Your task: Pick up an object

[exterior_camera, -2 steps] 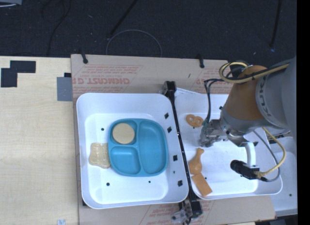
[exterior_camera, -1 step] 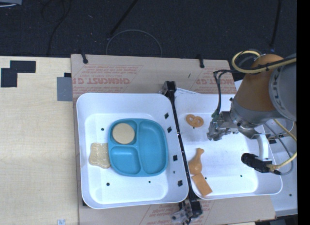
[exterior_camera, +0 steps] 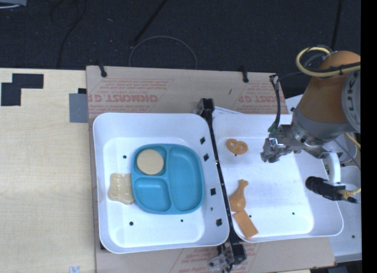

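Tool at the end of the grey arm with its orange band, hanging over the upper middle of the right shallow white plastic bin, reached in from the right. Too small and dark to tell whether spread or pinched; nothing visibly held.

Nearest candidate: small brown pretzel-shaped toy, just to the left of the tool and roughly level with it, flat on the bin floor near the upper left corner. Compact, no marked long axis. Close to the black divider where the two bins meet, so little room on its far left side; open white floor between it and the tool.

Next candidate: orange bottle-shaped toy with a narrow neck, below and to the left of the tool, long axis running from upper right to lower left. Touching or nearly touching its lower end, a flat orange wedge-shaped piece, hard against the bin's lower left rim.

Much bare floor in the right bin's centre and lower right.

Left white bin, well apart from the tool: blue three-compartment plastic tray with a round tan disc in its upper left compartment, and a pale yellow slab just beside the tray's left edge.
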You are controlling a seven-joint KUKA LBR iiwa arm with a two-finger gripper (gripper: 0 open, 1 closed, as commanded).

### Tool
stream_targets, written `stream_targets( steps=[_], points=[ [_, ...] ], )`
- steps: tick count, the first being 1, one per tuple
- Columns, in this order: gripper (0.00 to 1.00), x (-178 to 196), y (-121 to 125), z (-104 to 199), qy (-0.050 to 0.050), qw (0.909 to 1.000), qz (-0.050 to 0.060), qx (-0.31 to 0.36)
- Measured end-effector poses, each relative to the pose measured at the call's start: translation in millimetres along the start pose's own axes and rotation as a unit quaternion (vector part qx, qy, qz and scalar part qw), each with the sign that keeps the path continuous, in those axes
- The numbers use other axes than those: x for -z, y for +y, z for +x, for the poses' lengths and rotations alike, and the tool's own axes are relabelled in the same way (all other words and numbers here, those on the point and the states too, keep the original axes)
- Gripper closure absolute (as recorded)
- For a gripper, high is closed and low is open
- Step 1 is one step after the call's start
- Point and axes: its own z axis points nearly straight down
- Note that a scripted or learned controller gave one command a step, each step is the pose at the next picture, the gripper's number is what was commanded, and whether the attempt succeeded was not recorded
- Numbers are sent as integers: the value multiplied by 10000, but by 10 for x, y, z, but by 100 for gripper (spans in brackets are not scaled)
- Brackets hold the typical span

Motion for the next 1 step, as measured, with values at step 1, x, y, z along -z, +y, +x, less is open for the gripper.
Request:
stream_targets(
  steps=[1],
  points=[
    [100, 636, 18, 4, -2, 10000, -15, 29]
  ],
)
